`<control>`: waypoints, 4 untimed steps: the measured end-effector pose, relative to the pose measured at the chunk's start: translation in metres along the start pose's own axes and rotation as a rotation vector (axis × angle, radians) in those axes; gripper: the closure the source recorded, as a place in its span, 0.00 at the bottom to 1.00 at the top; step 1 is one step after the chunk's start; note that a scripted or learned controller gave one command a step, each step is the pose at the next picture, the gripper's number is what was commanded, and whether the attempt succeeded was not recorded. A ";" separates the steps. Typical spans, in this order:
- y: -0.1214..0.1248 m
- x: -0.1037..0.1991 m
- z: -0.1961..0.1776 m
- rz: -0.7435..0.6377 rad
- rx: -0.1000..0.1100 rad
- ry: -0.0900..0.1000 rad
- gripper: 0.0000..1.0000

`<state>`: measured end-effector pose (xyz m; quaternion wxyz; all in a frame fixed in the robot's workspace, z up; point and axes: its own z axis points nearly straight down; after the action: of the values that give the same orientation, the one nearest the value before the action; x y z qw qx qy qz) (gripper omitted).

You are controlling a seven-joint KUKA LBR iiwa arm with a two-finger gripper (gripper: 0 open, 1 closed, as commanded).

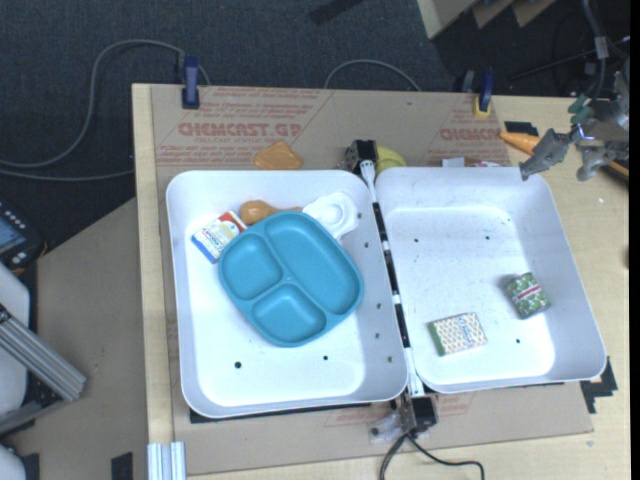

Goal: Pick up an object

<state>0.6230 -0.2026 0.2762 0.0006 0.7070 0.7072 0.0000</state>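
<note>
Two blue clamps pin the printed cardboard sheet to the bench, grey cables trailing behind.

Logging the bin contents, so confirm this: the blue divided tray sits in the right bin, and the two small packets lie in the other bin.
Not quite: the camera view shows the blue divided tray in the left bin, not the right. The two small packets, the flat one and the green one, lie in the other bin, the right bin.
</note>
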 end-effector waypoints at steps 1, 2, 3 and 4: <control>0.030 -0.015 0.195 -0.003 0.008 0.020 0.00; -0.027 -0.021 0.123 0.002 0.001 0.001 0.00; -0.065 -0.015 0.194 -0.003 0.005 0.013 0.00; -0.064 -0.018 0.181 -0.002 0.000 0.004 1.00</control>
<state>0.5590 -0.2205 0.0948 -0.0007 0.7062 0.7080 0.0014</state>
